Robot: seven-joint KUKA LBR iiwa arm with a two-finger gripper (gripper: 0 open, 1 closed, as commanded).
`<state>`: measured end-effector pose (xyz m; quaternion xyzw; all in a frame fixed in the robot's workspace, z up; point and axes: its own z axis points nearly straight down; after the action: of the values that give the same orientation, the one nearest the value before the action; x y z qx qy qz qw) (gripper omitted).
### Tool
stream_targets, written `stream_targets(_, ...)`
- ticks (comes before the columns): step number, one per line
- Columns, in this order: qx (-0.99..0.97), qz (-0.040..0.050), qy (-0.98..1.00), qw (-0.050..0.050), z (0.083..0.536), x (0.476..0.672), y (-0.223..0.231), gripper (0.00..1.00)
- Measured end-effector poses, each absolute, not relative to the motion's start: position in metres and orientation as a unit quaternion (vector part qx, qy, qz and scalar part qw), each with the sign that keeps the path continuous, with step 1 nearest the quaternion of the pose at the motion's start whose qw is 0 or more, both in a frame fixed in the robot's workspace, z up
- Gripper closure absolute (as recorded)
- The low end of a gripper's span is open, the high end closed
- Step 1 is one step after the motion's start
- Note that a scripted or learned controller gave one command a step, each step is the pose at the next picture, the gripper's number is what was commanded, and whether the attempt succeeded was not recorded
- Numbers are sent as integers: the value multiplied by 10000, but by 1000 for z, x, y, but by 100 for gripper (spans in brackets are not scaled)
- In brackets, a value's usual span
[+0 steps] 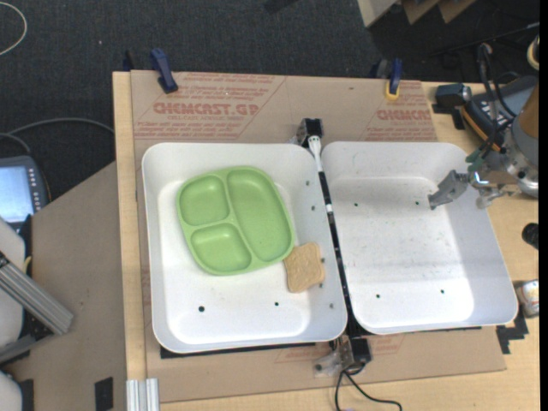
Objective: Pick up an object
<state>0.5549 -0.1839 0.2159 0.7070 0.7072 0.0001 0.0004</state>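
Green tray (235, 221), tan sponge (304, 267), white bins (163, 255)

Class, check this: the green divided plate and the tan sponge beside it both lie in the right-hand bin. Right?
Not quite. The camera view shows the green divided plate and the tan sponge beside it lying in the left-hand bin, not the right-hand one.

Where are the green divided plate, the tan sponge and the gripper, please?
green divided plate (235, 221): camera view, centre ridge.
tan sponge (304, 267): camera view, its middle.
gripper (467, 188): camera view, midway between its fingertips.
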Motion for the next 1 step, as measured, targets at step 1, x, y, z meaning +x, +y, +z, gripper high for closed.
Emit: stream_targets(1, 7063, 48, 7078, 76, 376, 486, -162, 0)
